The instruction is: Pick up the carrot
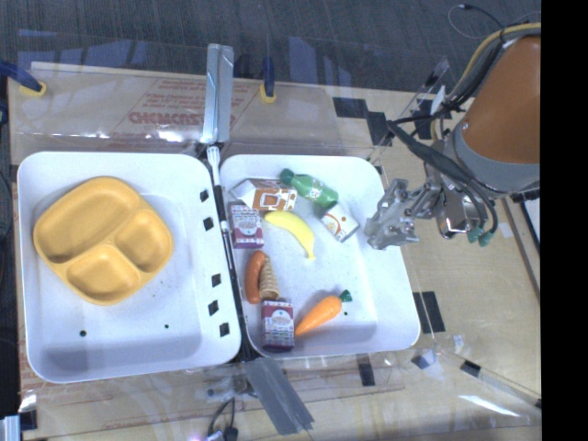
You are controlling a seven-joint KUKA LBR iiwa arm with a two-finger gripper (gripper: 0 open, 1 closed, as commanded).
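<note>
The gripper point(393, 220), its state impossible to tell, hangs at the right bin's point(397, 288) right rim, well apart from the carrot point(319, 313) lower centre; package labels are unreadable.

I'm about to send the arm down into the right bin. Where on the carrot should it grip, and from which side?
Grip the carrot mid-body, coming from above with the fingers across its width. It lies flat and slanted, green top up-right, tip close to a small carton. The thick orange middle looks clearest; the end effector sits over the bin's right rim.
</note>
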